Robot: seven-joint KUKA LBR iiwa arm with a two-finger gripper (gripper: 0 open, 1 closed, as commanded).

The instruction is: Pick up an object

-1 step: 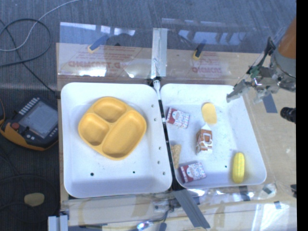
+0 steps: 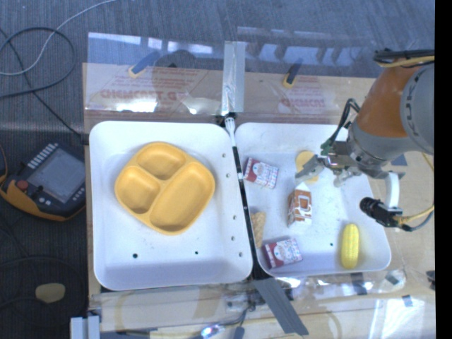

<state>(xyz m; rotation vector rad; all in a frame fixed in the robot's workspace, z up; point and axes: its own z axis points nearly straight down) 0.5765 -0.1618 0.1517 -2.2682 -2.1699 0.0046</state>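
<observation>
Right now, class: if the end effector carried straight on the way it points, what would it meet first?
The end effector points leftward and down over the right bin. Probably first the yellow piece at its tips, then the brown carton; depth is unclear from above.

Left bin: the yellow divided plate takes the centre; bare floor runs round it, widest along the near edge.

Right bin: crowded. Two red-and-white packets, a brown carton and a corn cob are scattered across it. Open lane between carton and cob. The arm overhangs the far right corner. The divider wall between the bins blocks low sideways passes.
</observation>
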